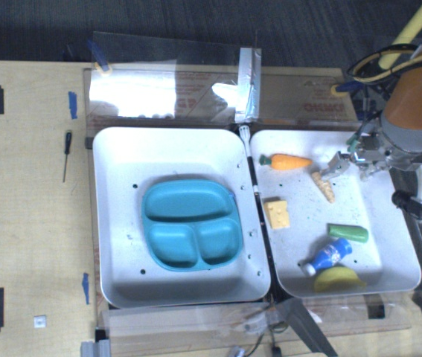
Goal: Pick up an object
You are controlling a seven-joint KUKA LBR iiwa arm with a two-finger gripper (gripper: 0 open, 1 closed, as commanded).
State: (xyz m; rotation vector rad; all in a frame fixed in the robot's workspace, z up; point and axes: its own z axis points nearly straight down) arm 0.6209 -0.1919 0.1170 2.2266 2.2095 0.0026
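A: How far along are we? Starting at the near edge of the right bin, we see a yellow piece and, touching it, a blue bottle. Both lie loose on the floor of the bin.

B: Agreed. Just beyond those sits a green piece, and left of it the cheese block, also loose. So nothing is lifted yet, in our judgement. The whole pick remains.

A: Further back, the tan wedge lies close under the gripper. Is it held?

B: We cannot say so. The gripper sits low at the far right of the bin, and we cannot tell how its jaws stand. The wedge looks to rest on the bin floor just beside the tip.

A: If the wedge is our target, its long axis runs slantwise, from far-left to near-right, the narrow end nearest us.

B: And the carrot at the far side lies almost straight across, its green top to the left, its tip pointing right toward the gripper.

A: The left bin bears a blue tray, well apart from the arm.
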